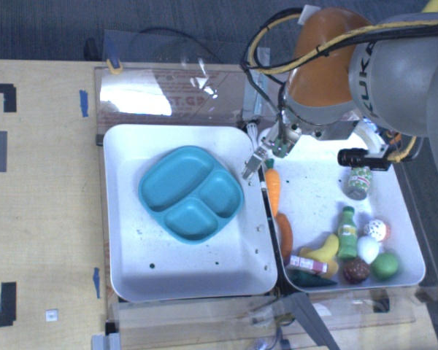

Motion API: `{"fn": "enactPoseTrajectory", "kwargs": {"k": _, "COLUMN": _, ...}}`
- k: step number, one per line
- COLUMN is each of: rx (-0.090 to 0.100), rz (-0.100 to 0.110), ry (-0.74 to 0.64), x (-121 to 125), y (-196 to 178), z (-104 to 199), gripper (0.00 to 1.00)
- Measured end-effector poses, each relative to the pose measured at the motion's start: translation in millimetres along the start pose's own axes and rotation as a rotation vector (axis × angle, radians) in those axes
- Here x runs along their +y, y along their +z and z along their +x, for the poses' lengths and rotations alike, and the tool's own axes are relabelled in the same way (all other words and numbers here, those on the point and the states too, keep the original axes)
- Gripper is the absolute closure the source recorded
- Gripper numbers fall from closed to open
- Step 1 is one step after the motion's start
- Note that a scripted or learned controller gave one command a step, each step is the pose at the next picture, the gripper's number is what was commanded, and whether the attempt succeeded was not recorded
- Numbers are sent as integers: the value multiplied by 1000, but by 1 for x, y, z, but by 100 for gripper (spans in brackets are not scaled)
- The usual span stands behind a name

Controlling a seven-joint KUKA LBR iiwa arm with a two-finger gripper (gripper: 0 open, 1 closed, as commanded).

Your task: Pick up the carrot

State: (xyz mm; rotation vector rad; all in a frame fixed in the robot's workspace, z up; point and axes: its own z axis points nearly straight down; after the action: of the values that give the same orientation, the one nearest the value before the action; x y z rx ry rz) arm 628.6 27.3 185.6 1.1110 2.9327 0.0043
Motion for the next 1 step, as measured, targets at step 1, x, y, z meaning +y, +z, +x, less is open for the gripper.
{"fn": "enactPoseTrajectory", "kwargs": {"k": 1, "rx": 3, "rz": 3, "ry": -176, "x": -44, "y": -1, "z": -22, "gripper": 0}}
